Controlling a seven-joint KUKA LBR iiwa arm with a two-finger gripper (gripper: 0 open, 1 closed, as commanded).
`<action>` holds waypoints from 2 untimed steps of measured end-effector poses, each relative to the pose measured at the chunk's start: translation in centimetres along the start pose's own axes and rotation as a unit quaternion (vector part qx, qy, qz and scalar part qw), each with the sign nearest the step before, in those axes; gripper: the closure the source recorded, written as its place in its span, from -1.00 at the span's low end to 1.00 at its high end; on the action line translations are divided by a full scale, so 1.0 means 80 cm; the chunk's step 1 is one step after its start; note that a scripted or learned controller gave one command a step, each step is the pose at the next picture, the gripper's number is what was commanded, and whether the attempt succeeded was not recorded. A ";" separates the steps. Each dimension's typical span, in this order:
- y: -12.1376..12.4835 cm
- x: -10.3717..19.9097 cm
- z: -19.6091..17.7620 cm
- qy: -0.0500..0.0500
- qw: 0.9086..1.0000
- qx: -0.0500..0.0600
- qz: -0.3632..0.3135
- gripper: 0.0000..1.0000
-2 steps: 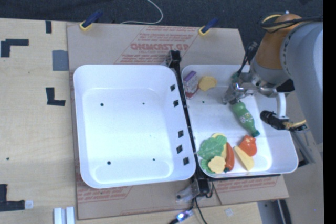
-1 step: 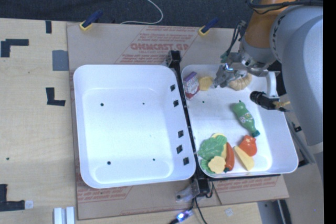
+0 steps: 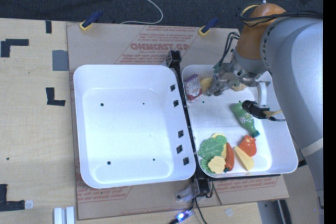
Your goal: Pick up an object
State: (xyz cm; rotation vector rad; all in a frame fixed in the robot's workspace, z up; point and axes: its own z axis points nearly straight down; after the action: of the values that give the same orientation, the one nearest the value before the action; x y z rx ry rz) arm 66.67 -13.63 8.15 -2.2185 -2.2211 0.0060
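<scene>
My gripper [image 3: 216, 86] reaches down into the far part of the right bin [image 3: 278, 165], beside a small yellow piece [image 3: 206, 82] and a red-and-white packet [image 3: 192, 86] near the bin's left wall. A green bottle-like object [image 3: 245, 115] lies in the bin's middle right. At the near end sit a green leafy toy [image 3: 212, 145], a yellow piece [image 3: 216, 165], an orange carrot-like stick [image 3: 229, 157], a red piece [image 3: 248, 145] and a yellow wedge [image 3: 243, 158]. Nothing shows between the fingers.
The left bin [image 3: 126, 123] stands alongside, split from the right one by a black divider strip [image 3: 181, 107]. Both rest on a cardboard sheet [image 3: 152, 44] with clamps at its far corners. The grey arm [image 3: 294, 76] covers the right side.
</scene>
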 end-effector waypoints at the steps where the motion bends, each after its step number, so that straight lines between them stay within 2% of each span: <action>1: 0.004 0.197 -0.137 0.004 1.000 -0.006 -0.007 1.00; 2: 0.001 0.263 -0.127 0.001 1.000 -0.001 -0.003 1.00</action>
State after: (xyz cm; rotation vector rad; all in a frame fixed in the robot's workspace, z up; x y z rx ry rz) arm 66.74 7.45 18.30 -2.2116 -2.2266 0.0013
